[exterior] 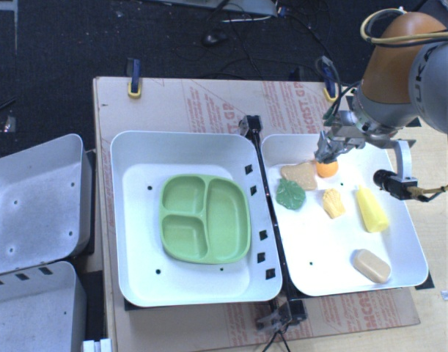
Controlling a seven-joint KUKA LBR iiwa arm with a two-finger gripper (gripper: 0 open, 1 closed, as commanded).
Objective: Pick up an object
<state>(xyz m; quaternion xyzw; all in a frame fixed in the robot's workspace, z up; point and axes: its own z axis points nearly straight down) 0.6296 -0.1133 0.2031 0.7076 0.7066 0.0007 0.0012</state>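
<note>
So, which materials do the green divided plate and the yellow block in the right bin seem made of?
Green three-compartment plate: probably plastic, matte, with an even colour and smoothly moulded, rounded dividers. Yellow oblong block: perhaps plastic or foam toy food, uniform bright colour; cannot tell which.

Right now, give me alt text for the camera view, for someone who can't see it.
A grey robot arm reaches in from the right, its gripper just above a small orange ball in the right white bin, which also holds tan, green and yellow toy foods. The left white bin holds a green divided plate.
</note>
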